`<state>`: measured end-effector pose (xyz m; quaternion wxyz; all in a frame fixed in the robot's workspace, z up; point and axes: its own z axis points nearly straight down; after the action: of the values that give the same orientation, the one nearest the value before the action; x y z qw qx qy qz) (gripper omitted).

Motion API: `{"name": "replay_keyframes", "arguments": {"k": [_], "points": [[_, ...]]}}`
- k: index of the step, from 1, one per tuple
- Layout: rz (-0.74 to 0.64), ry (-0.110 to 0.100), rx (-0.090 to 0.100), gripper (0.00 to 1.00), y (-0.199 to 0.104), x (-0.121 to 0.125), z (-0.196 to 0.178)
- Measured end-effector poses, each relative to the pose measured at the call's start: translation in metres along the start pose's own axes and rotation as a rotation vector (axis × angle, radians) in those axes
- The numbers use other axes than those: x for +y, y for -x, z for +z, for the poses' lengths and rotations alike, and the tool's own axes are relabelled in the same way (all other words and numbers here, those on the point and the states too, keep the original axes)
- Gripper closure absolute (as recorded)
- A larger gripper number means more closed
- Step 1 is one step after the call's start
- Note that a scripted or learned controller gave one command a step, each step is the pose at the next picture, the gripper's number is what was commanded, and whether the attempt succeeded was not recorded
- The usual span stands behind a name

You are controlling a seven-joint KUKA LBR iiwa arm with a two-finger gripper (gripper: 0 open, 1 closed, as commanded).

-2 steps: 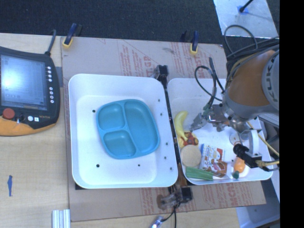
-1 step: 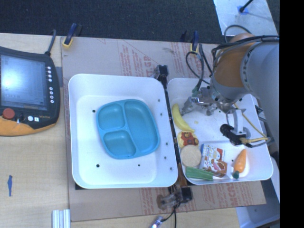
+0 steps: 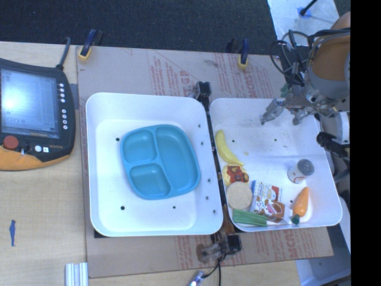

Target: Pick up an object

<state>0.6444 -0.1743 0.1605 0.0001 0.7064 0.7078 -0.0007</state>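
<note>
My gripper (image 3: 282, 114) hangs over the far part of the right bin (image 3: 262, 109), fingers spread open with nothing between them. Below it in that bin lie a yellow banana (image 3: 224, 148), a small red and yellow item (image 3: 236, 174), a round tan cookie (image 3: 240, 195), a white printed packet (image 3: 267, 200), a green bean pod (image 3: 250, 218), an orange carrot (image 3: 301, 203) and a small grey can (image 3: 301, 170). All of these lie toward the near side, apart from the gripper.
The left bin (image 3: 101, 159) holds a blue divided plate (image 3: 159, 160). A teach pendant (image 3: 33, 115) lies on the bench at the left. Clamps (image 3: 88, 43) sit along the far edge of the cardboard. The arm's grey and orange body (image 3: 330, 64) fills the upper right.
</note>
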Motion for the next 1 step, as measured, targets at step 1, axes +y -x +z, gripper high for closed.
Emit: {"name": "replay_keyframes", "arguments": {"k": [1], "points": [[-0.005,-0.003,0.001,0.00,-0.0956,-0.0678,-0.0316]]}}
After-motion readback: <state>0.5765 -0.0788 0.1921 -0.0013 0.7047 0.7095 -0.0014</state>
